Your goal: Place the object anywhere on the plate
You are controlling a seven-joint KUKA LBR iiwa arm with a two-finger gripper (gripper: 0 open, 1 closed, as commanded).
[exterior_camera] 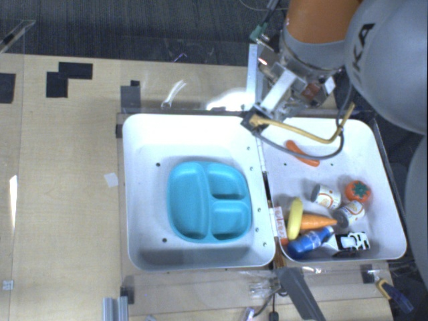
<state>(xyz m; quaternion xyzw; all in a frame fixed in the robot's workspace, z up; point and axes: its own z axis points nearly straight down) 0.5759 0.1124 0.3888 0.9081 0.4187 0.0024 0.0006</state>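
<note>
Overhead, the gripper (pixel 307 93) hung above the far edge of the view's right bin (pixel 381 154), close to the divider between the two bins, carried on the grey arm (pixel 391 42). Whether it was open or closed could not be told, and nothing was seen in its hold. The blue plate (pixel 208 202), a three-compartment dish, lay flat in the middle of the left bin (pixel 144 139). All loose items lay in the right bin, well apart from the plate; which of them was the task's object could not be determined. A thin orange strip (pixel 304 154) lay alone near the bin's far half. Toward the near edge sat a cluster: a small white cup (pixel 326 196), an orange round fruit (pixel 358 190) with a green top, a yellow piece (pixel 295 217) touching an orange carrot (pixel 319 221), a blue bottle (pixel 309 242) just beside them, and a black-and-white toy (pixel 352 241) at the near right corner.
</note>
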